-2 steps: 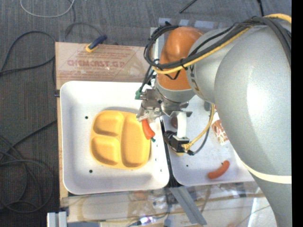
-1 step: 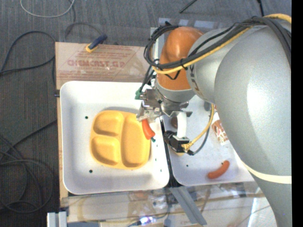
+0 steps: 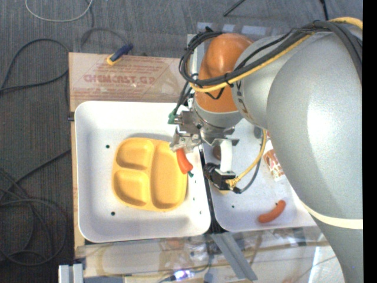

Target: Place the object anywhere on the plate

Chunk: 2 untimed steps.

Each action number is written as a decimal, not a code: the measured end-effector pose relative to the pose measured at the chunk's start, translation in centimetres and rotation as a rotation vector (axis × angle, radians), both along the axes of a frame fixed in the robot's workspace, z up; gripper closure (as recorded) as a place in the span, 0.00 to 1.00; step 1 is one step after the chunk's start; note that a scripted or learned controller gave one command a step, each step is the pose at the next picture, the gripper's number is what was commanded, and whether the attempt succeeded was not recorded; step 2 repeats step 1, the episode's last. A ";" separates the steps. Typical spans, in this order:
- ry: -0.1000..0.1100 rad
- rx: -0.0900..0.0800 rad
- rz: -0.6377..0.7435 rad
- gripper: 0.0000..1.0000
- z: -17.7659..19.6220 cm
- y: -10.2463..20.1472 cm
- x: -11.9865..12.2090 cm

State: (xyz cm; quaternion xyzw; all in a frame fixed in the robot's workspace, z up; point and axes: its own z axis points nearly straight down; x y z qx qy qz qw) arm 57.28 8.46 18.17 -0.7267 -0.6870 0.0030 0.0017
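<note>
My claw (image 3: 184, 149) hangs over the right rim of the yellow plate (image 3: 150, 174), and a small orange-red object (image 3: 185, 161) shows just below its fingers, seemingly pinched at the top; I judge I hold it so it drops onto the plate's large right compartment. The plate sits in the left bin (image 3: 94, 128). A sausage-like piece (image 3: 271, 211) lies in the right bin (image 3: 247, 220), well apart.

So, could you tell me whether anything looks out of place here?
Nothing looks spilled or damaged. The yellow plate lies flat in the left bin, the orange carrot-like object hangs at its right edge below the gripper, and a sausage lies in the right bin.
</note>
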 end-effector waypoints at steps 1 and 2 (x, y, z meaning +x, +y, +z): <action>-0.002 0.000 0.286 0.00 -3.8 2.8 4.9; -0.002 0.000 0.286 0.00 -3.8 2.8 4.9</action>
